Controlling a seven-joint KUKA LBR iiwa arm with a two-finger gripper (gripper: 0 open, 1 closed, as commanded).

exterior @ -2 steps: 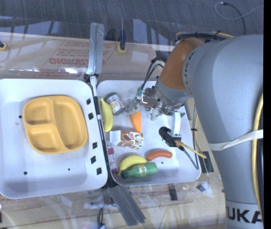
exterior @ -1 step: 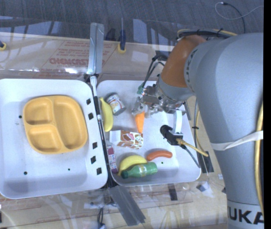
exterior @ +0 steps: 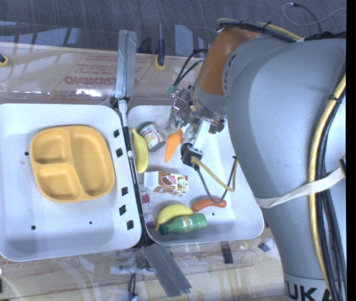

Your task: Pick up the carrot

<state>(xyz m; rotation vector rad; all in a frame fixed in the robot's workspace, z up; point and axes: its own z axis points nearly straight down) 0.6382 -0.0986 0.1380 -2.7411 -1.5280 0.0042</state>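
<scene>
Overhead, a counter (exterior: 52,74) carries two shallow white bins side by side. The left bin (exterior: 8,231) contains a yellow divided plate (exterior: 72,162) with three sections, lying flat near its middle. The right bin (exterior: 243,215) is crowded with toy food. The carrot (exterior: 173,144), orange and pointing its narrow tip toward the bin's near side, sits in the far half of this bin. A grey robot arm (exterior: 278,105) with an orange band (exterior: 218,58) reaches in from the right, and its end effector (exterior: 184,121) is at the carrot's thick top end, seemingly touching it; whether the fingers are open or closed around the carrot cannot be told from this angle. Just left of the carrot is a small tin can (exterior: 149,135), and a banana (exterior: 140,152) lies against the bin's left wall. Nearer the viewer are a small printed box (exterior: 173,182), a lemon (exterior: 172,213), a green bottle (exterior: 184,225) on its side, and an orange sausage-shaped piece (exterior: 208,202).
</scene>
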